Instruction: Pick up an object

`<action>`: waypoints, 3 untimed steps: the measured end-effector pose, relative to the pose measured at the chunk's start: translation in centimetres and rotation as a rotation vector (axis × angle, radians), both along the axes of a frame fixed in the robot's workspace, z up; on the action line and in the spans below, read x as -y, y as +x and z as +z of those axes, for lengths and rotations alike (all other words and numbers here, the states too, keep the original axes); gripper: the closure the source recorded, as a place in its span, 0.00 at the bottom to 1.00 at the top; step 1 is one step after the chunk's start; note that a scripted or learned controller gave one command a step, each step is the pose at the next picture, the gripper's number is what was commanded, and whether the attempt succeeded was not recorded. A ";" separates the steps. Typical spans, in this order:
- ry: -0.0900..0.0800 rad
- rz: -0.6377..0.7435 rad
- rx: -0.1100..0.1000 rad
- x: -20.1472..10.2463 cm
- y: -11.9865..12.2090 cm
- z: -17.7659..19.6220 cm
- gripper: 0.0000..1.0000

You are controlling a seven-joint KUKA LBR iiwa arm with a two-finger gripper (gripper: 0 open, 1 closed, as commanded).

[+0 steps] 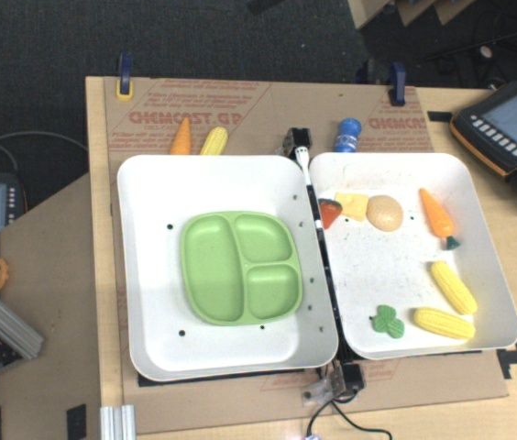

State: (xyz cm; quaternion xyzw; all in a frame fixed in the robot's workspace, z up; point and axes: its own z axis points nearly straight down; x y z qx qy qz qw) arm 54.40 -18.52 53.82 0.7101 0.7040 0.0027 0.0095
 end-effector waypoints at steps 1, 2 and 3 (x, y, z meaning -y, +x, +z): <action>0.013 0.020 -0.019 -10.6 0.8 -1.5 1.00; 0.003 -0.005 -0.012 1.3 -2.9 -0.2 1.00; 0.012 0.012 -0.021 -4.2 -6.6 -3.7 1.00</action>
